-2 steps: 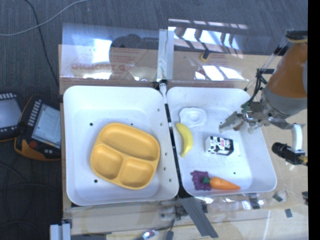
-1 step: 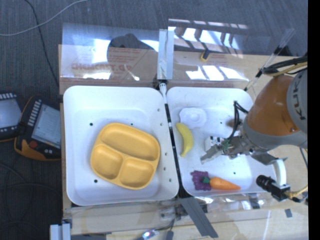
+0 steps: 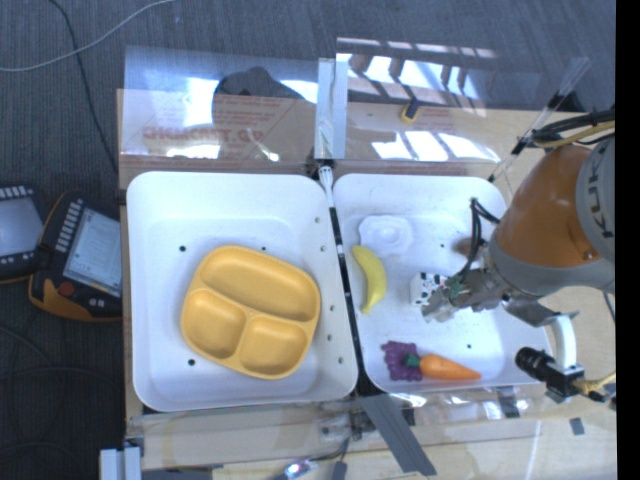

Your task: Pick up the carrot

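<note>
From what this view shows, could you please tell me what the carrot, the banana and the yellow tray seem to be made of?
The carrot looks like moulded plastic: smooth, evenly orange, with a slight sheen. The banana seems the same, a uniform yellow with no marks, likely toy food. The yellow tray appears to be matte plastic, with rounded moulded compartments. None of this is certain from the look alone.

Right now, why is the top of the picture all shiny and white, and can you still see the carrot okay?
In the camera view, sunlight glares in bright patches on the clear panel behind the bins, washing it out. The white right bin is very bright too, so the pale cup almost blends in. The carrot sits in even light and shows clearly, beside the purple grapes.
</note>
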